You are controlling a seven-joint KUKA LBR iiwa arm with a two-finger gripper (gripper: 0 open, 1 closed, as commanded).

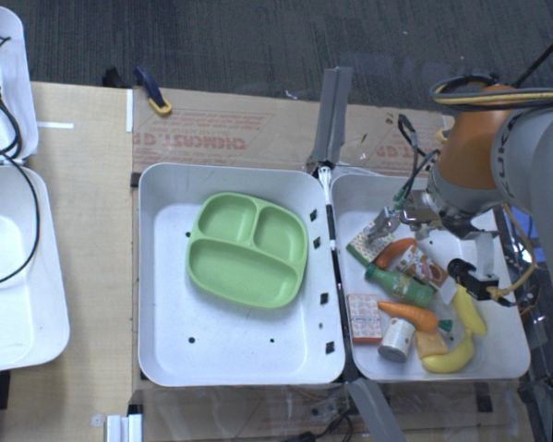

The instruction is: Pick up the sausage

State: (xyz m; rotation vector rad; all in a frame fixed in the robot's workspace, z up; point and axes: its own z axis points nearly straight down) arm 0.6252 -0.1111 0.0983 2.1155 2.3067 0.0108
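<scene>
I see the gripper (387,223) low in the right bin (510,352), over the upper left of the pile; whether it is spread or pinching I cannot tell. The sausage (394,250) lies just below it, against a printed packet (420,265) whose writing is too small to read. Cardboard (235,130) behind the bins carries mirrored red lettering, unreadable. A green tray (249,251) sits in the left bin (160,329).

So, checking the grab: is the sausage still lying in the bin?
Yes. The sausage lies in the right bin among the other food, just under the gripper.
</scene>
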